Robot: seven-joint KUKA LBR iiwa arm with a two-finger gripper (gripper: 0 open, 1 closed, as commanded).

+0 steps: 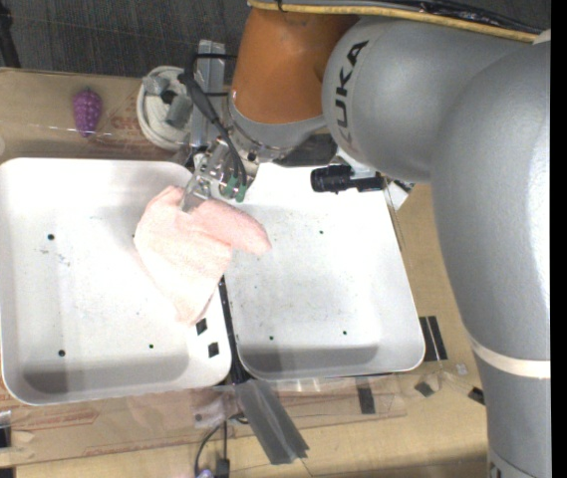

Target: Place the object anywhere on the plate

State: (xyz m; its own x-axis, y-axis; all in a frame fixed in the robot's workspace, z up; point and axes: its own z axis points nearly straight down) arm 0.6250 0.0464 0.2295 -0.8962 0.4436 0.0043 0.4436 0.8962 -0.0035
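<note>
the gripper (pixel 206 189) sits low over the far end of the seam between the two bins, its metal fingers (pixel 196 194) pointing down onto the top edge of a pink cloth (pixel 195 245); whether they are parted or closed on the fabric cannot be told from this angle, since the wrist hides most of them. the pink cloth lies crumpled across the divide, its larger part in the left bin (pixel 34 267) near that bin's far right corner, and a fold spilling over the shared rims into the right bin (pixel 363 297) by its far left corner. it touches or nearly touches the fingertips at its upper edge. the arm (pixel 442 118) is grey with an orange band (pixel 273 63) above the wrist, and it covers the far right corner of the right bin. both bins are shallow and white, with small dark specks on their floors, and they stand side by side on a tan bench (pixel 24 98). on the bench beyond the left bin's far edge lies a small purple object (pixel 87 111) near the far left corner, and just beside the wrist stands a round white-rimmed thing (pixel 155 108). a grey strip (pixel 268 421) lies on the bench at the near edge, below the seam. dark carpet (pixel 84 8) lies past the bench's far edge.
</note>
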